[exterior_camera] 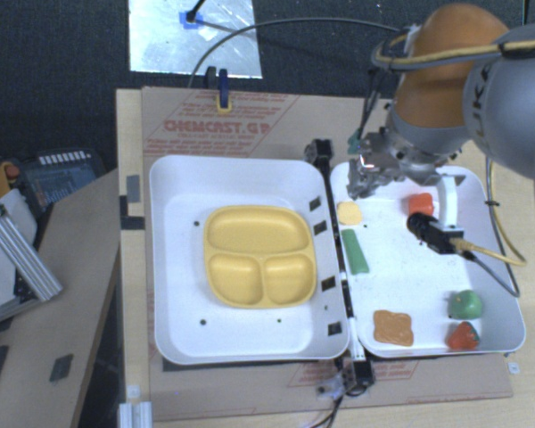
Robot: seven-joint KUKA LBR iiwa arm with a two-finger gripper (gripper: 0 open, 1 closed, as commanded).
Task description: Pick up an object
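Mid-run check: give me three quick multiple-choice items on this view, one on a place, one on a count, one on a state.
1. Where is the yellow divided tray?
A. left bin
B. right bin
C. on the bare bench

2. How many compartments does the tray have?
A. two
B. three
C. five

3. How does the green stick lie?
A. flat on the right bin floor
B. standing on end
C. inside the tray

Key: 1 A, it sits mid-floor in the left bin. 2 B, one long section above two smaller ones. 3 A, it lies flat near the divider, below the gripper.
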